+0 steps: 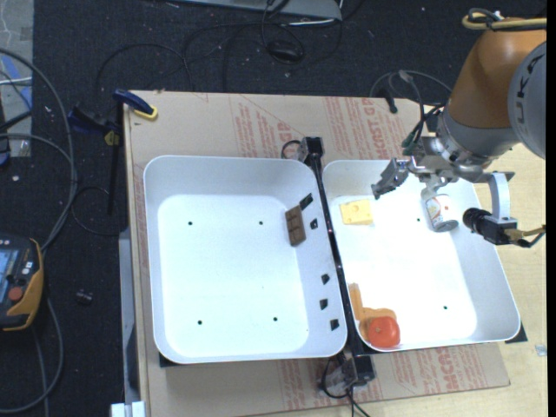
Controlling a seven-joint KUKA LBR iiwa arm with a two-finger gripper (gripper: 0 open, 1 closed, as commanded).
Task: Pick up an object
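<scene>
My gripper hangs under the grey and orange wrist over the back of the right bin. Just below it lies a small white cylinder with a red mark; whether the two touch is unclear. A yellow block rests left of the gripper near the bin's back left. At the front left corner sit a red tomato-like ball and an orange stick. The left bin holds a brown bar and a small dark piece against its right wall.
A black divider strip with clips runs between the bins. A cable and black fitting hang from the wrist over the right bin's right side. The bins sit on a cardboard sheet; cables lie on the dark floor behind.
</scene>
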